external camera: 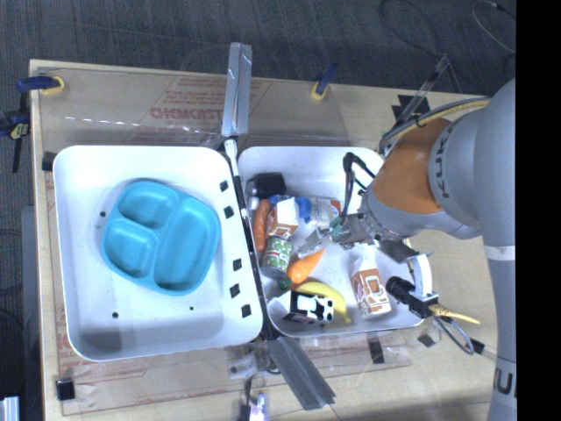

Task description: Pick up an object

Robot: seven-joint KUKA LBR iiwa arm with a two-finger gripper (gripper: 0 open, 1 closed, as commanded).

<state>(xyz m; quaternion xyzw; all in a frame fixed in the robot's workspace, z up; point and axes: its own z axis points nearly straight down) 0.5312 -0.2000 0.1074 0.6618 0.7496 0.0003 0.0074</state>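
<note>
The right bin holds a heap of small items: an orange carrot, a yellow banana, a black-and-white cow-patterned piece, a green can, a brown-and-white carton, a second small carton and a black block. My gripper reaches down into this bin from the right. It sits low over the clutter just right of the carrot and above the small carton. The wrist hides its tips.
A blue divided plate lies in the left bin. A raised divider separates the two bins. The orange-banded arm covers the right bin's right side. Clamps and cables lie along the bench edges.
</note>
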